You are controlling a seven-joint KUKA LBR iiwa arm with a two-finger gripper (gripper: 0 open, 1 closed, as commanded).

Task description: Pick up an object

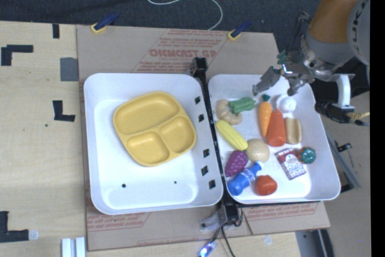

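Note:
My gripper (278, 86) hangs open over the far part of the right bin (322, 186), with nothing between its two grey fingers. Just below it lie a green vegetable (242, 105), an orange carrot (264, 118) and a white bottle with a red-orange body (276, 127). Further toward the front sit a yellow corn cob (231, 135), a beige potato-like piece (257, 149), a purple grape bunch (236, 162), a blue bottle (243, 178), a red tomato-like piece (266, 185), a red and white carton (291, 163), a teal ball (307, 155) and a hot-dog bun (293, 129).
The left bin (99, 147) holds a yellow divided plate (154, 127). A black divider (207, 123) runs between the bins. A white cable (180, 0) lies on the dark cloth behind the bench. The arm's orange band (337, 6) is at the upper right.

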